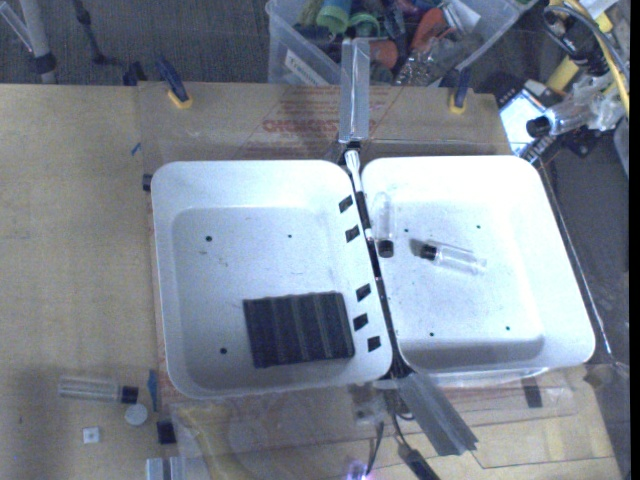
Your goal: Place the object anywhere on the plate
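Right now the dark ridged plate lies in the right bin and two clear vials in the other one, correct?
Not quite. The camera view shows the plate in the left bin; the two vials lie in the right bin.

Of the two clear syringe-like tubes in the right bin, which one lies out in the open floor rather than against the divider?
The clear tube with the black tip, lying slanted near the middle of the right bin. The other tube sits along the left wall by the divider.

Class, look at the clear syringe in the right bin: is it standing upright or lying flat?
Lying flat. The syringe rests lengthwise on the right bin's floor, black end toward the divider.
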